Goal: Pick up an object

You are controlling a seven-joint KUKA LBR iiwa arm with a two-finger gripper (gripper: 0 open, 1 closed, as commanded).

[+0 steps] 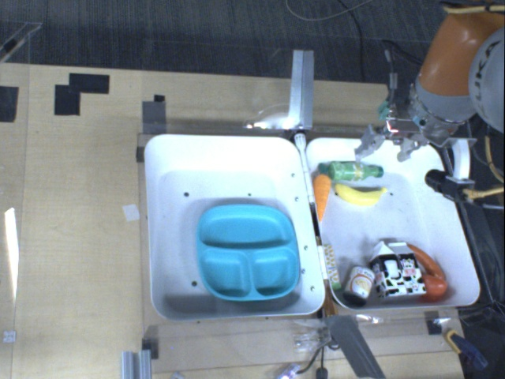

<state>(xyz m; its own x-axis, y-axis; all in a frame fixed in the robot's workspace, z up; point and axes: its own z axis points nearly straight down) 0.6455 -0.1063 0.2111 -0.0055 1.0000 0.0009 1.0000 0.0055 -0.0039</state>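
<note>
Hovering over the far end of the right bin [465, 235], the claw [388, 142] sits with its two fingers spread open and nothing between them, one finger [368, 141] angled down to the left and the other off to the right. Just under that left finger is a green bottle [351, 170] lying on its side, close to the fingertip but I can't tell if they actually touch. Right next to the bottle on its near side is a yellow banana [360, 195], and an orange carrot [321, 196] lies along the bin's left wall, just left of both. Down at the near end of the same bin there's a small can [360, 283] on its side, a black and white patterned carton [399, 272] beside it, and a red sausage-looking thing [431, 272] curled around the carton's right side. Over in the left bin [181, 164] there's a blue divided plate [248, 249], three compartments, lying flat towards the near side.
</note>
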